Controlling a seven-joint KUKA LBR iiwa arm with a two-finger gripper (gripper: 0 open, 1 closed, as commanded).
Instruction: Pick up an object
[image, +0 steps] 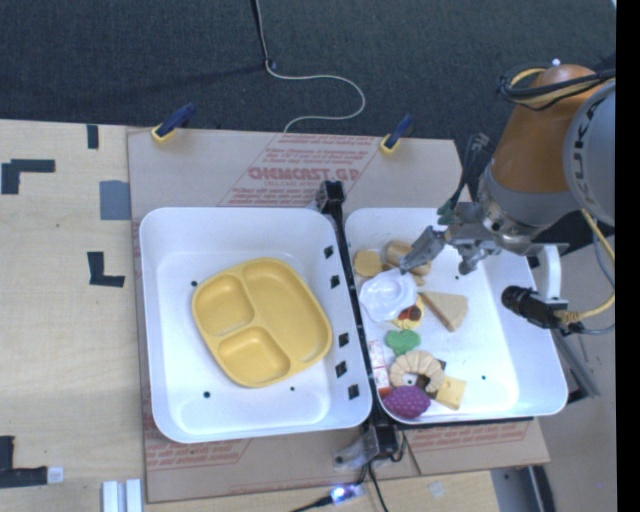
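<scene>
My gripper hangs over the back of the right bin, its two fingers spread apart and nothing between them. Below its left finger lie a tan round piece and a white lump. A pale cheese wedge rests just in front of the fingers. Further forward sit a green piece, a small red and yellow item, a ring pastry, a purple grape bunch and a yellow cube.
The left bin holds a yellow divided plate. A black divider runs between the bins. A black cable fitting juts over the right bin's right side. Blue and yellow clamps pin the cardboard at the back.
</scene>
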